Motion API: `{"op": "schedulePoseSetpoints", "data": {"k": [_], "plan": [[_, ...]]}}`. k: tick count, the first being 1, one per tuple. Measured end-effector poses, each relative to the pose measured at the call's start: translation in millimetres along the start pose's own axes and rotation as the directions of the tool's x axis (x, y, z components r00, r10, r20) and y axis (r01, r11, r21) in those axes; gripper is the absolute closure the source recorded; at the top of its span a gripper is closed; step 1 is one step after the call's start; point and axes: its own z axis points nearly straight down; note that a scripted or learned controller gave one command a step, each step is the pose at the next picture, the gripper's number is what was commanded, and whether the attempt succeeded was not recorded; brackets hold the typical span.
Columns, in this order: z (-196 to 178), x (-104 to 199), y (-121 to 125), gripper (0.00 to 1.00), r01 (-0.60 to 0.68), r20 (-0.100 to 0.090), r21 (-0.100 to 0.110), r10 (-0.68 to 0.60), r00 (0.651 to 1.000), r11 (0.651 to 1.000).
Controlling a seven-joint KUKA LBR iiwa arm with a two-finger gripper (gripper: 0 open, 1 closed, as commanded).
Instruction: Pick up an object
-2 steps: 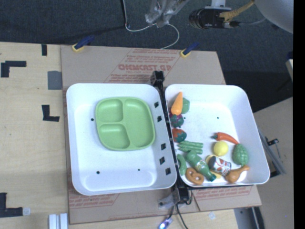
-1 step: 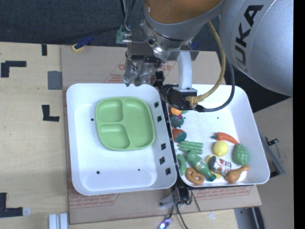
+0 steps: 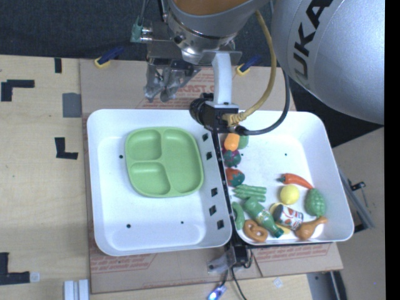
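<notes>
My gripper (image 3: 164,87) hangs high over the far rim of the left bin (image 3: 106,186), above the cardboard behind it, with nothing seen in it. A green divided plate (image 3: 165,161) lies in the left bin. The right bin (image 3: 315,136) holds several toy foods along its left and near sides: an orange piece (image 3: 231,141), a red and green piece (image 3: 235,177), green beans (image 3: 250,191), a red chili (image 3: 295,180), a yellow lemon (image 3: 289,194), a green bumpy fruit (image 3: 315,201), a small can (image 3: 291,216), a green bottle (image 3: 262,217), a brown pretzel (image 3: 255,230) and a drumstick (image 3: 307,228).
The divider between the two bins (image 3: 215,186) carries black clips. The bins rest on cardboard (image 3: 112,86) on a wooden bench. The arm's large grey body (image 3: 337,36) fills the upper right, over the right bin's far corner.
</notes>
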Motion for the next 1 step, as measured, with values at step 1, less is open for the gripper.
{"op": "schedulePoseSetpoints", "data": {"k": [1], "plan": [[-63.1,2.4,58.5,1.0,-0.003,-0.001,-0.007,0.003,1.0,1.0]]}}
